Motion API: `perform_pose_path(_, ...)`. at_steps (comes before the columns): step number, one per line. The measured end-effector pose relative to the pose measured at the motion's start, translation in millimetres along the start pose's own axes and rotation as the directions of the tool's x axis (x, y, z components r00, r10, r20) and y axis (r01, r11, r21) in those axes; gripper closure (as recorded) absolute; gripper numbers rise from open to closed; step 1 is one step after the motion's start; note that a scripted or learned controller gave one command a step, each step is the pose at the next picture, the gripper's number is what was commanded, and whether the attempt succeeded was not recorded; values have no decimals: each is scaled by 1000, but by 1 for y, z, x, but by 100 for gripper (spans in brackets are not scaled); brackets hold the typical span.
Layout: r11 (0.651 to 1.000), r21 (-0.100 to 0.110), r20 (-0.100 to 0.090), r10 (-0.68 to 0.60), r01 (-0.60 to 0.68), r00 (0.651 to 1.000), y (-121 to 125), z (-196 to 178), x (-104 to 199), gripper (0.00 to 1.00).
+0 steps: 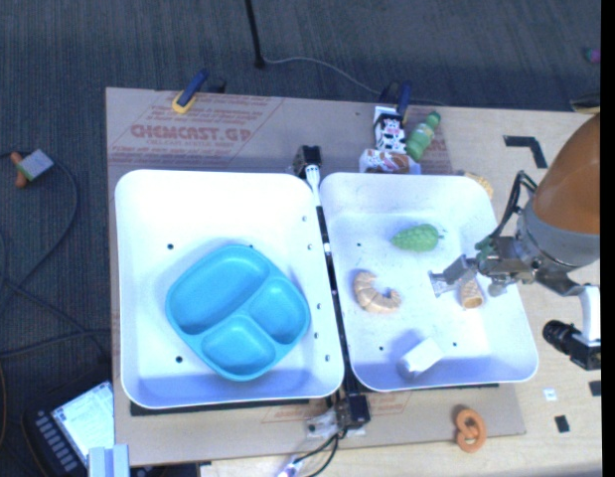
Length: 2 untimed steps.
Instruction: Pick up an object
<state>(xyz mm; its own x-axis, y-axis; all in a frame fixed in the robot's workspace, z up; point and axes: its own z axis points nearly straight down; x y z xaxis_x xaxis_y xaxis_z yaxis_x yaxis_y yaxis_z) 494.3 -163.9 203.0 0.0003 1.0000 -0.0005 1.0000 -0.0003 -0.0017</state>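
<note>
My gripper hangs over the right side of the right bin, with the arm coming in from the right. Its fingers stand apart, open, on either side of a small tan food piece that lies on the bin floor. Further left in the same bin are a green leafy piece, a tan croissant-shaped piece and a white block near the front wall.
The left bin holds a blue divided tray. Behind the right bin stand a small bottle and packet. An orange pretzel shape lies on the bench in front of the right bin.
</note>
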Motion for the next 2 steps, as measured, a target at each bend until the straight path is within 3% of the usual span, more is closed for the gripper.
perform_pose_path(1, 1000, -10, 1, 0, 0, 1000, 43, 115, 12, 0)
perform_pose_path(2, 1000, -10, 3, -1, 1, 1000, 74, 115, 68, 0)
